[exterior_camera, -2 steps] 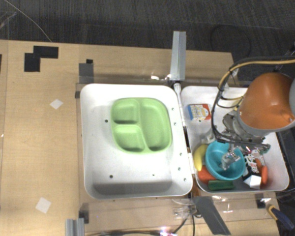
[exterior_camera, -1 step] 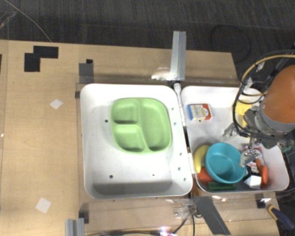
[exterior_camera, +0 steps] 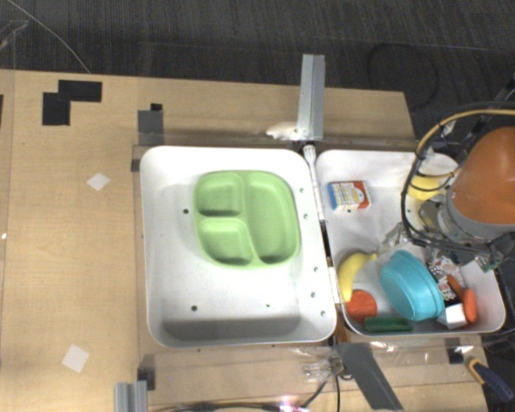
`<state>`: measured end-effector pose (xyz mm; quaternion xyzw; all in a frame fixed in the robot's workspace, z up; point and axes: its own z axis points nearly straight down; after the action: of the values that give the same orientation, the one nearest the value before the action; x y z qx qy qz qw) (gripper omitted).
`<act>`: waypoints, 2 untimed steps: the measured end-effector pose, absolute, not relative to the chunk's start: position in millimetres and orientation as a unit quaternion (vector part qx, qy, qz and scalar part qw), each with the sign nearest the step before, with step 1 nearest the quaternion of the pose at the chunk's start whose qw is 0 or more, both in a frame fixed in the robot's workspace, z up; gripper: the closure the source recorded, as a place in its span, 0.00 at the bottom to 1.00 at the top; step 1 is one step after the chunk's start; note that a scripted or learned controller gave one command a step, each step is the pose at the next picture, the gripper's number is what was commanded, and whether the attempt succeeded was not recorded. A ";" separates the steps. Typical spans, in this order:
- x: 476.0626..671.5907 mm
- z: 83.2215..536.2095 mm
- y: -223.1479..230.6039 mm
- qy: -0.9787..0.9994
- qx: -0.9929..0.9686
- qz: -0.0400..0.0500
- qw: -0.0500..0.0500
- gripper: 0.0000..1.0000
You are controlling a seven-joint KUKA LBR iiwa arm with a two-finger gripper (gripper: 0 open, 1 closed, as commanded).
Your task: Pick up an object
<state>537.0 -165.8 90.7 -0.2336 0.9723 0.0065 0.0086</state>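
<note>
Gripper (exterior_camera: 431, 245) sits low in the right bin (exterior_camera: 386, 166) from my seat, tucked under the orange band (exterior_camera: 498, 178) and the wrist cabling, and I cannot tell how it is set, because the arm's own bulk covers it. No object is visibly caught in it, so I judge the pick as not yet made. The likeliest target is the teal bowl (exterior_camera: 410, 286), which lies tilted just below and left of the wrist, close enough that it may be touching the tool, though I cannot confirm contact. Beside the bowl on the left is a banana (exterior_camera: 352, 269), with a small red-orange piece (exterior_camera: 362, 302) just under it and a dark green item (exterior_camera: 386, 324) along the near wall. To the bowl's right lie a white block (exterior_camera: 454, 316) and an orange piece (exterior_camera: 470, 305), crowded against the corner. Further back in the same bin, well apart from the cluster, a small carton (exterior_camera: 349, 196) lies flat. The left bin (exterior_camera: 167, 230) holds a green divided tray (exterior_camera: 245, 217), resting untouched and far from the arm. As I read it, the approach is done or nearly so; closing on something, lifting it clear, and showing that it is really held all remain.
</note>
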 end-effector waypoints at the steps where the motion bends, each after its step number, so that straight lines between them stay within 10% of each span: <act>1: 500.3 90.7 -161.8 0.979 -0.204 -0.004 0.010 0.00; 2: 501.7 91.7 -132.9 0.977 -0.214 -0.012 0.011 0.00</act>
<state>501.7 -132.9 91.7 -0.2141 0.9767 -0.0123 0.0105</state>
